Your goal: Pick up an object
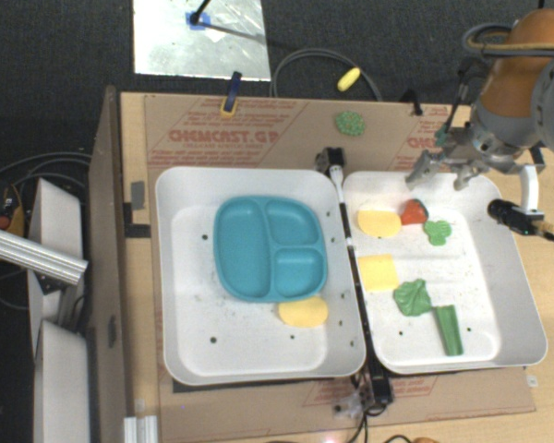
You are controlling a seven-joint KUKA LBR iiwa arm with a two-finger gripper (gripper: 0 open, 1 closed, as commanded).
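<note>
the claw (pixel 440 168), fingers spread apart and gripping nothing, hangs above the far edge of the right bin (pixel 517 275). just below it lie a red piece (pixel 413 213), a yellow oval (pixel 379 222) and a small green piece (pixel 437 233). nearer the front are a yellow square (pixel 377 272), a leafy green piece (pixel 412 297) and a green stick (pixel 448 329). the left bin (pixel 189 247) holds a blue divided plate (pixel 269 249), with a yellow piece (pixel 303 313) touching its near rim.
</note>
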